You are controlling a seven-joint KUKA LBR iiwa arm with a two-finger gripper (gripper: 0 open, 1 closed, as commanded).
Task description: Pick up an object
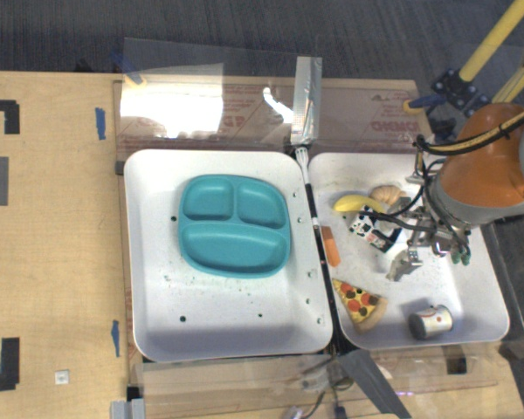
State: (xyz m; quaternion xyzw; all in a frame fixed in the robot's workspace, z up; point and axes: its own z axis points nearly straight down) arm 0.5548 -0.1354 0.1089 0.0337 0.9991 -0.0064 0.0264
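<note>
Teal divided plate (236,225) is seen in left bin (148,260); right bin (480,295) is reached by gripper (408,260), finger state cannot be told; banana (356,203), pizza slice toy (361,303), grey can (430,320), carrot (331,248) are scattered there, ungrasped.

Teal tray (236,225), yellow banana (356,203), orange carrot (331,249), white bins (148,260).

arm (485,160) reaching in from right, hand (408,263) lowered, pointing left.
</note>
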